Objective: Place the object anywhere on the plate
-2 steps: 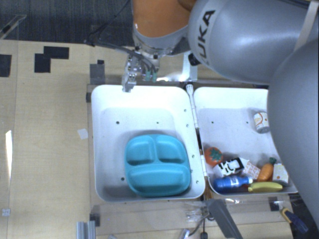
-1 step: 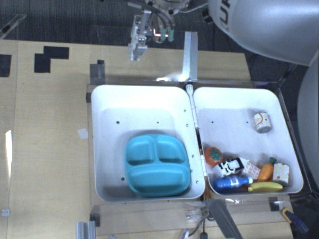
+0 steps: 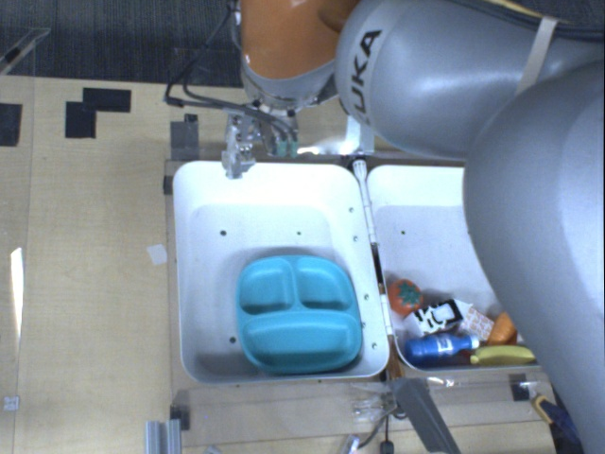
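Tool sits at the far rim of the left bin, hanging under the orange band, and whether it is spread or closed I cannot tell at this angle; nothing shows gripped in it. 1 view, from above: the blue plate — a 3-section tray — lies in the near half of that bin, bare. Candidate objects crowd the right bin's near corner: a blue bottle, a yellow banana, an orange-red toy. They look light and stiff, probably slick plastic; the bottle's middle seems the safest hold. Arm reaches in from the right, wrist pointing down, well apart from them.
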You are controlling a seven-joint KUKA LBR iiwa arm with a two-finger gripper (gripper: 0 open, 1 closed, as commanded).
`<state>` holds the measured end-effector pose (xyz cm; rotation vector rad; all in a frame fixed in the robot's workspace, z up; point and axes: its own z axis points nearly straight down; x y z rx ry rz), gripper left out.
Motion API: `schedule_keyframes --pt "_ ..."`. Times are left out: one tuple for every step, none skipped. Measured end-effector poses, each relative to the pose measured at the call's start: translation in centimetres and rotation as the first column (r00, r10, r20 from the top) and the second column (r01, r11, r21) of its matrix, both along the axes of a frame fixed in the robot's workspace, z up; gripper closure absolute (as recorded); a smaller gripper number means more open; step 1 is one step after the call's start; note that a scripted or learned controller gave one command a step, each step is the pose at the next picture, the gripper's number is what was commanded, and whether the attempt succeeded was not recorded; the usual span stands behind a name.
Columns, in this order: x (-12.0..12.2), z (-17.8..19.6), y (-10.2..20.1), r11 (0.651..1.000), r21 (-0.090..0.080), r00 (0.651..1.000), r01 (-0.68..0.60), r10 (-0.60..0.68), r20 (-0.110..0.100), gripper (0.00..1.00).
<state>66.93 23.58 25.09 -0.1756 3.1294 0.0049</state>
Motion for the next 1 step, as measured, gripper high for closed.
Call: schedule_keyframes --pt "0.06 13.27 -12.75 0.997 -0.002 0.997 -0.075 0.075 0.008 1.0"
